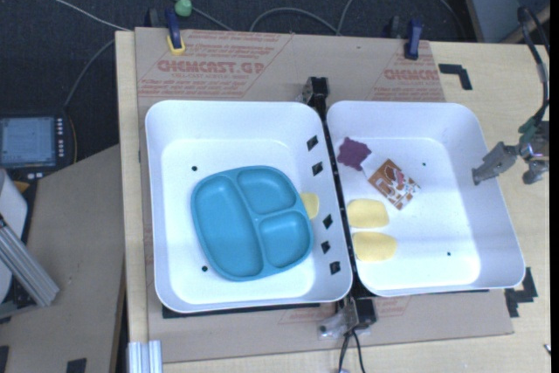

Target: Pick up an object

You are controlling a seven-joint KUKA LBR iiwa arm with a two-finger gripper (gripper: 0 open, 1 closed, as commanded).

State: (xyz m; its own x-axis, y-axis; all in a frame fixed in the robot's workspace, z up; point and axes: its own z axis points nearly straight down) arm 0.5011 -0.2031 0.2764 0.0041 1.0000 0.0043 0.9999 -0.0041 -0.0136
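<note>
Dark carpet with trailing cables surrounds the counter [262, 57], a pale board carrying two white bins. Left bin [166, 205]: a blue divided tray [251, 221], stiff and broad, awkward for me. Right bin [472, 214], near its left wall: two soft-looking yellow pieces [367, 211] [376, 246], a printed packet [392, 183], light and probably crinkly, and a small purple piece [353, 152]. I judge the upper yellow piece best, pinched across its short width. My jaws [511, 160] hang at the right bin's right rim; whether apart or together I cannot tell.
</note>
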